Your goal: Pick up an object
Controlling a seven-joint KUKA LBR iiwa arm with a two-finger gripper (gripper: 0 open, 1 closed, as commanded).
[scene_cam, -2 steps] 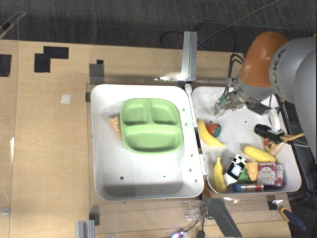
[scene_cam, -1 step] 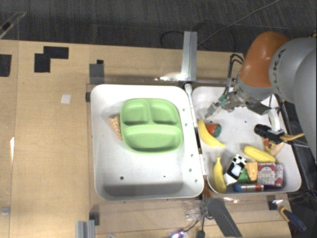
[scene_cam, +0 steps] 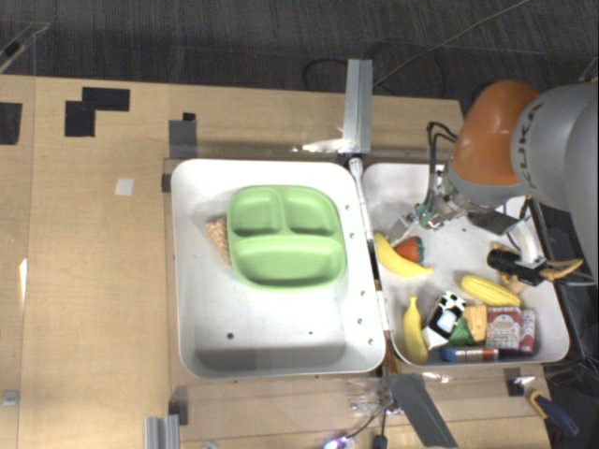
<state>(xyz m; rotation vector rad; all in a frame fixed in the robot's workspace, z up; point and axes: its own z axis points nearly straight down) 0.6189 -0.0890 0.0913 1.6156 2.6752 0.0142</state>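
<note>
Over the right bin: the gripper hangs low above the bin's back-left floor, just behind a banana and a small red-and-green item.
Hand state: nothing visible between its fingers; spread too small to tell.
Candidate objects: banana, red item, corn, second banana, all resting in that bin.
Progress: judged early; grasp and lift both remain.

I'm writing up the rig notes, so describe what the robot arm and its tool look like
The arm is bulky and rounded, with smooth light grey shells and a glossy orange band above the wrist. Thin black cables loop beside that band. The tool is small and narrow next to the arm: metallic grey parts with a touch of green. Finer detail is too small to tell.
</note>
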